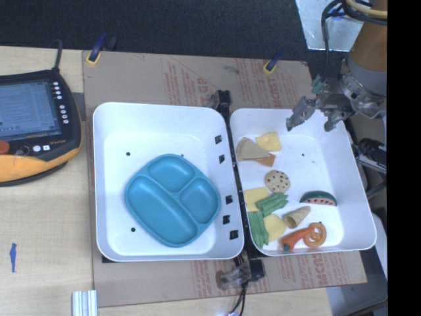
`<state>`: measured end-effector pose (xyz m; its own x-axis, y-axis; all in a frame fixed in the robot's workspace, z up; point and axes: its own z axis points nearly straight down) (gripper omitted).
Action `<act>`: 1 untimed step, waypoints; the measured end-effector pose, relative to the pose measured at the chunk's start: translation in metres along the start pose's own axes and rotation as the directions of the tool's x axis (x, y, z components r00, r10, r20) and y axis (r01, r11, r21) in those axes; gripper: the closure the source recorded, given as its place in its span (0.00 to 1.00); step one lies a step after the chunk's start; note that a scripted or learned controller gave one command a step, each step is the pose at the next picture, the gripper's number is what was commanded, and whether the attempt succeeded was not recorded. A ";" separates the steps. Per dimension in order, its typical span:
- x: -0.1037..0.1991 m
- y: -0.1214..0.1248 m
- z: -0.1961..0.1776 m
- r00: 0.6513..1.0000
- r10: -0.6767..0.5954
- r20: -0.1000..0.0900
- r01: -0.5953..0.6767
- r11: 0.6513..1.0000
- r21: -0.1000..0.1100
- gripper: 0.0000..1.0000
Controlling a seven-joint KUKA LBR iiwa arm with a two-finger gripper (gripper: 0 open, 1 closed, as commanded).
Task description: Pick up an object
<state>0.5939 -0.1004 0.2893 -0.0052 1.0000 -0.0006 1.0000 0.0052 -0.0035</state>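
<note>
**Operator:** Report the bench layout, nearest items first.

**Technician:** At the near end of the right bin lay a cluster of toy foods: an orange ring piece, a carrot-like piece, a cone and green bean pieces against yellow slabs. A watermelon slice sat just beyond, alone near the right wall. A cookie lay mid-bin. Farther on were a tan wedge and a yellow cheese piece, touching. The left bin held a blue divided plate.

**Operator:** State the gripper condition and position.

**Technician:** The gripper hung over the far edge of the right bin with its fingers spread apart and nothing between them.

**Operator:** Which relation governed the next move?

**Technician:** The cheese piece and wedge lay nearest, toward the camera and to the view's left of the gripper. The wedge's long axis ran roughly across the bin. In my judgement, these two offered the shortest reach.

**Operator:** Clearance?

**Technician:** Bare floor lay between the gripper and the watermelon slice. The wedge sat close to the centre divider, limiting finger room on that side.
</note>
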 end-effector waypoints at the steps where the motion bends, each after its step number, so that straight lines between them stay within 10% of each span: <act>1: 0.004 0.057 0.168 1.000 -0.004 -0.001 0.004 1.000 0.011 0.00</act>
<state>0.6504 -0.0962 0.1215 -0.0088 1.0000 0.0000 0.9999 0.0088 -0.0148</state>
